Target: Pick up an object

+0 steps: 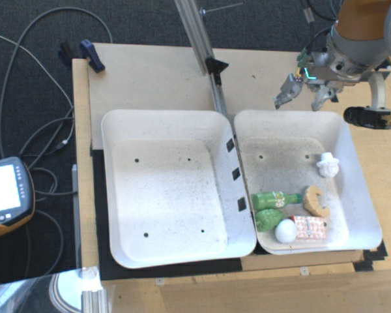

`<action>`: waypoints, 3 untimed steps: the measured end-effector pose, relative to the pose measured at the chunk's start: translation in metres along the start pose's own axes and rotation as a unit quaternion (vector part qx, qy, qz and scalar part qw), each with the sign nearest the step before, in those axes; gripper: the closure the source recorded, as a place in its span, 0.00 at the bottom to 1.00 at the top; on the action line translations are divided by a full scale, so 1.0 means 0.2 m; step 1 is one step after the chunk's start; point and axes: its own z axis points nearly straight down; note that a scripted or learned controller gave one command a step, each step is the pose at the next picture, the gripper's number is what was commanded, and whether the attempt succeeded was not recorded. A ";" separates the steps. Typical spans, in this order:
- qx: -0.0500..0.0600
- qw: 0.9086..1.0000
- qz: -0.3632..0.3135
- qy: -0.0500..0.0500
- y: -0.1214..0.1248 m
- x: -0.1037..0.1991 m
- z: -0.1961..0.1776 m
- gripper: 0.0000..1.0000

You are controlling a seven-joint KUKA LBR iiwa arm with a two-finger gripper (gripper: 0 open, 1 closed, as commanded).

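— Bench (150, 77) first, as the largest item: I am seeing it carrying two shallow white bins side by side. What are you logging next?

— I am logging the left bin (117, 135), showing only its speckled floor, and the right bin (352, 149), holding all the small objects along its near and right side.

— Arm?

— I am watching the arm (365, 18), grey with an orange band, reaching in from the right and hanging above the bench just beyond the right bin's far rim. Its gripper (307, 95) is pointing down with the two fingers spread apart, and I am seeing nothing between them.

— Contents of the right bin, big to small?

— I am listing: a green bottle (277, 199) lying on its side near the bin's middle front; a red and white patterned box (310, 228) at the near edge; a tan ring-shaped piece (316, 201) just behind that box; a green leafy lump (267, 218) below the bottle, touching a white ball (285, 231) beside the box; and a small white lumpy piece (327, 165) sitting alone by the right wall, well apart from the gripper.

— Anything off the bench?

— I am noting a handheld pendant (6, 194) lying on the floor at the left, with cables (32, 57) trailing.
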 end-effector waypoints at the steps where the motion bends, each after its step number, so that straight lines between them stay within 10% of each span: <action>1: -0.002 1.000 0.000 0.000 0.00 0.00 -0.01 0.00; 3: 0.000 1.000 0.001 -0.001 0.05 -0.01 0.43 0.00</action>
